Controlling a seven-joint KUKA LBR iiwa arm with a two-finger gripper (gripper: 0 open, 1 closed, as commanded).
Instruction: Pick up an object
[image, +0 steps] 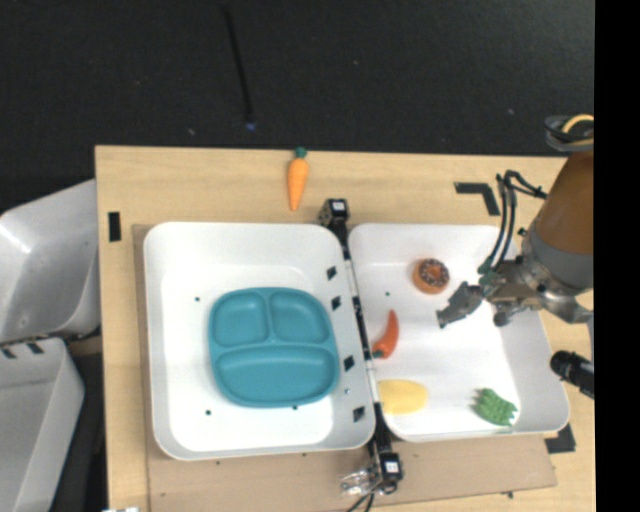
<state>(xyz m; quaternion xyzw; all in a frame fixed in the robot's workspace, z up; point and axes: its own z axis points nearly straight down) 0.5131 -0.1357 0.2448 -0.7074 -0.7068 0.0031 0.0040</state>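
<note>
Camera view shows your gripper hovering open and empty in the right bin; next, lower onto the red pepper.

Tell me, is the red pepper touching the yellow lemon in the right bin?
Apart. The camera view shows bare white bin floor between the red pepper and the yellow lemon below it.

Robotics lab test bench, plywood bench top, two white bins clipped together, toy carrot at 12 o'clock, black floor beyond.
</note>
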